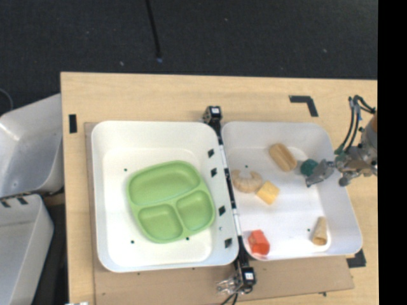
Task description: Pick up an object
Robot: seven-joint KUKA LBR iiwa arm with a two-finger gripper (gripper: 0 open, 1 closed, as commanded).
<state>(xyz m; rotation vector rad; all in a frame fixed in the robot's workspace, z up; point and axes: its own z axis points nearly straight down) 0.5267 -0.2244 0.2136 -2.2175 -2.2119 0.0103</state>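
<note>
The right bin (289,132) holds several small items: a tan bread roll (282,157), a pale pastry (246,181), a yellow block (268,192), a red piece (258,243), a tan cone (319,232) and a small teal object (309,166). My gripper (330,175) hangs low over the right bin's right side, open, with bare bin floor between its two grey fingers. The left finger (316,175) sits just below and right of the teal object, close to it or touching it. Nothing is held.
The left bin (108,151) carries a green divided plate (170,201). A ridge with black clips (224,189) separates the bins. The arm's wrist and cables (359,129) stand over the right bin's right rim.
</note>
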